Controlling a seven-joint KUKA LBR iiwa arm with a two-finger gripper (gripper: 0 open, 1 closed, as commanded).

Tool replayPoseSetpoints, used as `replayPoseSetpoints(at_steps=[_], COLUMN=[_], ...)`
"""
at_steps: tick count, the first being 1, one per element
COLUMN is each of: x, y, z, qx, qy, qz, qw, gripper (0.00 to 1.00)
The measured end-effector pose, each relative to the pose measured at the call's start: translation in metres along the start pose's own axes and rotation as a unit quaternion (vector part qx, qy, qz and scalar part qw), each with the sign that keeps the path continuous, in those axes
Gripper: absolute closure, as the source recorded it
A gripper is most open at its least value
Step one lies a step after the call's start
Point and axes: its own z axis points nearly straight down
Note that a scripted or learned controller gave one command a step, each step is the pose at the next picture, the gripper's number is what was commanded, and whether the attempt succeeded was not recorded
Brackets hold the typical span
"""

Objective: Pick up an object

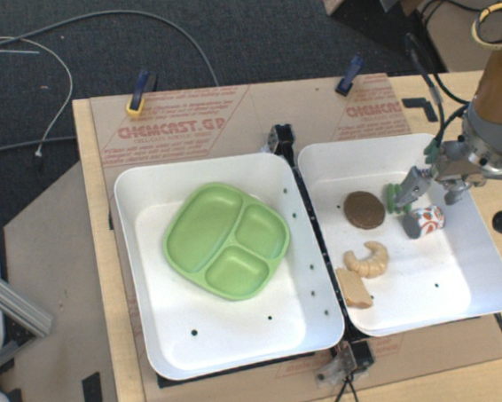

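Hovering low in the right bin (pixel 475 292), the pincer (pixel 410 210) sits spread wide, nothing between its fingers. A small red-and-white object (pixel 430 220) lies just beside it, brown round cookie (pixel 363 210) and croissant (pixel 369 259) nearby. Green divided plate (pixel 227 240) sits in the left bin (pixel 171 333).

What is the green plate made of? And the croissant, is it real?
The green plate looks like smooth moulded plastic: one even colour, soft sheen, three rounded compartments. The croissant is probably toy plastic or rubber: its tan surface looks uniform and slightly glossy, though the view is too coarse to be sure.
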Motion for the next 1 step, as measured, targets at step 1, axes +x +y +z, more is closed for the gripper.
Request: replayPoseSetpoints(at_steps=[1], x=[0.0004], y=[0.0026], z=[-0.0070], qx=[-0.007], qy=[-0.001], qz=[-0.002], qw=[1.0000], gripper=[0.00])
